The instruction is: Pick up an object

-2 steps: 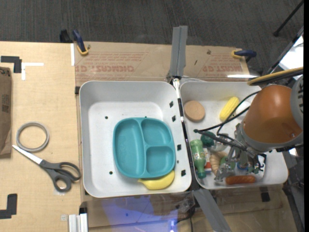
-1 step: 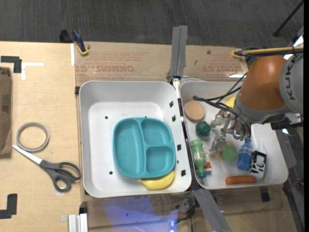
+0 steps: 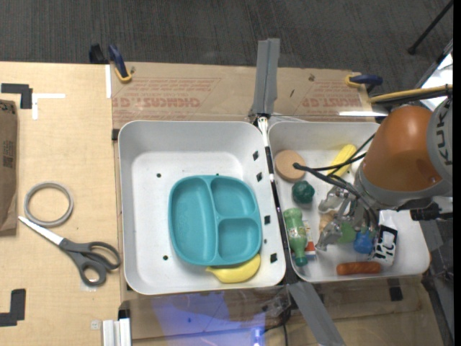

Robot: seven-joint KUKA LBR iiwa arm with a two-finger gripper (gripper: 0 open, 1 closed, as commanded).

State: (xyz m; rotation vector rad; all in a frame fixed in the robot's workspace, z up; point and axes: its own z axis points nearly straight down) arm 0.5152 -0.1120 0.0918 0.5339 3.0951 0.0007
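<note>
- Down in the right bin (image 3: 410,265), the gripper (image 3: 337,222) hangs low among a small crowd of toys, with the orange band of the arm (image 3: 400,150) bulking over it from the right
- Whether anything is pinched there I cannot tell: metal, cable and toys overlap where the gripper ends, so no hold can be claimed
- Nearest to it lie a small green piece (image 3: 346,232) touching the metal, a blue block (image 3: 363,244) just beside that, and a clear bottle with a green label (image 3: 295,231) lying lengthwise along the bin's left wall
- Farther off in the same bin sit a dark green ball (image 3: 303,191), a tan wooden disc (image 3: 289,164), a yellow piece (image 3: 344,154) partly under the arm, and a red sausage-shaped toy (image 3: 359,268) near the front wall
- Over in the left bin (image 3: 144,157) rests a teal divided plate (image 3: 215,218) with a yellow banana (image 3: 238,271) poking out from under its front edge; both lie well apart from the gripper
- My reading is that the step in hand is the descent and grasp, most likely aimed at the green piece or the blue block
- Next comes a firm close and a straight lift, clear of the bottle and the cable, and only a toy rising with the gripper would show success
</note>
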